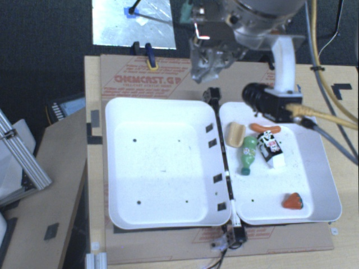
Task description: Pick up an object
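My gripper (pixel 206 72) hangs high above the back edge of the bench, over the divider between the two bins, with nothing seen in it. In the right bin (pixel 320 172) lie a tan wedge (pixel 235 134), a green bottle (pixel 248 154), an orange-red stick (pixel 263 128), a black-and-white block (pixel 273 147) and, near the front, an orange-red lump (pixel 292 201). All of these sit below and to the right of the gripper.
The left bin (pixel 160 161) stands beside the right one, joined by a black hinged divider (pixel 220 150). A shiny foil sheet (pixel 134 15) lies behind the bench. Yellow and grey cables (pixel 331 119) run across the right side.
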Controlling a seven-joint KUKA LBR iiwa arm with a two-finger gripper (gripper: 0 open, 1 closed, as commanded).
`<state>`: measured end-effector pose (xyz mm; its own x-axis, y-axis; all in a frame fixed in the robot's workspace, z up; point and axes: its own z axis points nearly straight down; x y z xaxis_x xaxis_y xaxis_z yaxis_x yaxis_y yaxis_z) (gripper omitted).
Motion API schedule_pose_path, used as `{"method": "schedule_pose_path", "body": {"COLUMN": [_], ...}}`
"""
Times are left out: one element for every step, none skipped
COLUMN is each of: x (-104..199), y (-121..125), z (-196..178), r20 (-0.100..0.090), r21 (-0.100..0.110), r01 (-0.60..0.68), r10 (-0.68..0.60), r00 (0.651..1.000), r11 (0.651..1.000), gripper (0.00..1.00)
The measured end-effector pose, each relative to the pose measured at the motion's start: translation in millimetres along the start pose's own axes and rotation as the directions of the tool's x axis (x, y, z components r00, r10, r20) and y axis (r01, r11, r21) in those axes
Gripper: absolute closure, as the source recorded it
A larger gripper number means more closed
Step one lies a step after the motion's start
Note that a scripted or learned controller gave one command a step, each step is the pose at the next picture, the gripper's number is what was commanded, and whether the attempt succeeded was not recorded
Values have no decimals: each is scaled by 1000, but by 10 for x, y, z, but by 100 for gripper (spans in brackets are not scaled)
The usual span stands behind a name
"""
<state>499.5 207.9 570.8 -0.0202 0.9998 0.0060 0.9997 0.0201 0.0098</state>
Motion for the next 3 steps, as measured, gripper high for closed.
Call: {"method": "schedule_pose_path", "body": {"x": [1,0,-1], "y": [3,7,10], "z": [-111,-224,-336], "r20": [-1,-2,-3], "r21": [-2,-4,-6], "r01": [4,7,9], "r10": [-4,-7,-9], "r00": [1000,1000,1000], "r11": [1000,1000,1000], "gripper": [100,100,100]}}
